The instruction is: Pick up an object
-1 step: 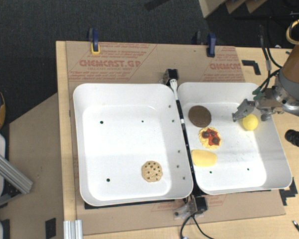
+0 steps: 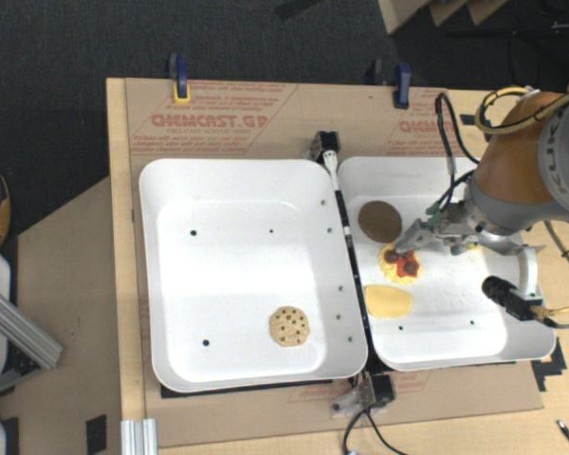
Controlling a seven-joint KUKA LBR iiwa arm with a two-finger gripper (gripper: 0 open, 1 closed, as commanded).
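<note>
Two shallow white bins sit side by side on a cardboard-covered bench [image 2: 218,112], and the black clip [image 2: 326,146] on the divider between them serves as the landmark.

The left bin [image 2: 171,188] lies to the left of the clip and below it; it holds one thing — a tan cookie with dark chips [image 2: 289,326], well below the clip and a little to its left.

The right bin [image 2: 455,344] lies to the clip's right. In it, just below and right of the clip, is a flat brown disc [image 2: 379,220]. Below the disc lies a red-and-yellow food piece [image 2: 401,266], and below that a pale yellow piece [image 2: 388,300], near the divider.

The gripper [image 2: 408,251] is down in this bin, its tip touching or just over the red-and-yellow piece — whether it is clenched or released cannot be told.
</note>
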